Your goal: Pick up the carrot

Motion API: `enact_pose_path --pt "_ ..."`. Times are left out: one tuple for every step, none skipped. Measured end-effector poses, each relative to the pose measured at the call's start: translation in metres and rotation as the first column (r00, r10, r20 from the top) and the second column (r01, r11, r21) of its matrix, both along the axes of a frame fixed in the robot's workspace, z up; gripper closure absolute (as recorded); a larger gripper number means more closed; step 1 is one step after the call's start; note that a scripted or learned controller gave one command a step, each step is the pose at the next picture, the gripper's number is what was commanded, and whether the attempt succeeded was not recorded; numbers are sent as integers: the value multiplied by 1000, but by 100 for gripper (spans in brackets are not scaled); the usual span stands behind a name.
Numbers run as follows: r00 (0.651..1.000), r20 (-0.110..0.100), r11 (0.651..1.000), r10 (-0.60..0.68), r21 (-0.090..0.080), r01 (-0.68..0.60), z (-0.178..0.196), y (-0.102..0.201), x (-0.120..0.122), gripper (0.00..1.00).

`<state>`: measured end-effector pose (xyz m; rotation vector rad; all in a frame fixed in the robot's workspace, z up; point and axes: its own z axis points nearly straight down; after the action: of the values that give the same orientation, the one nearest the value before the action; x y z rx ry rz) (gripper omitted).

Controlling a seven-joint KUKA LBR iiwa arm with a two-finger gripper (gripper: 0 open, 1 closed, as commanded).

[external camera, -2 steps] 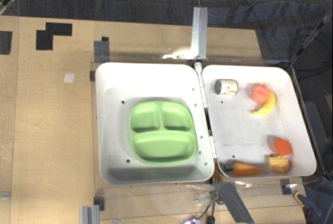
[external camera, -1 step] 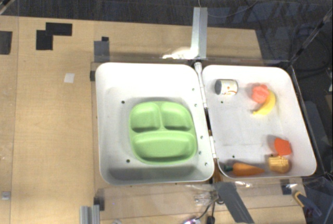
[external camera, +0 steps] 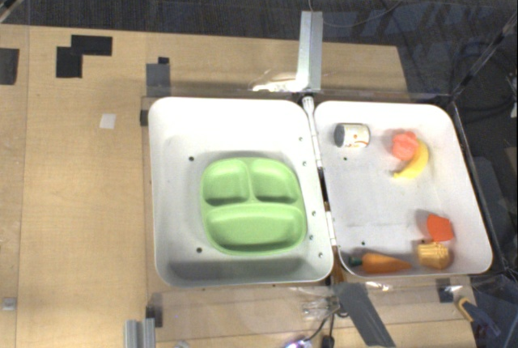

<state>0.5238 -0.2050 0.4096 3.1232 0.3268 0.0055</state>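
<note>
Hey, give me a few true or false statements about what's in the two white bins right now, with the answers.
1. The carrot lies along the near edge of the right bin. True.
2. The green divided plate sits in the right bin. False: it sits in the left bin.
3. The banana touches a pinkish-red item. True.
4. The carrot rests on the green divided plate. False: it lies on the right bin's floor.
5. A small white can lies near the right bin's far left corner. True.
</note>
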Motion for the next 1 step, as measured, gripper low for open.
enact_pose_path --pt "997 -2 997 80 1 -80 -134 0 -27 0"
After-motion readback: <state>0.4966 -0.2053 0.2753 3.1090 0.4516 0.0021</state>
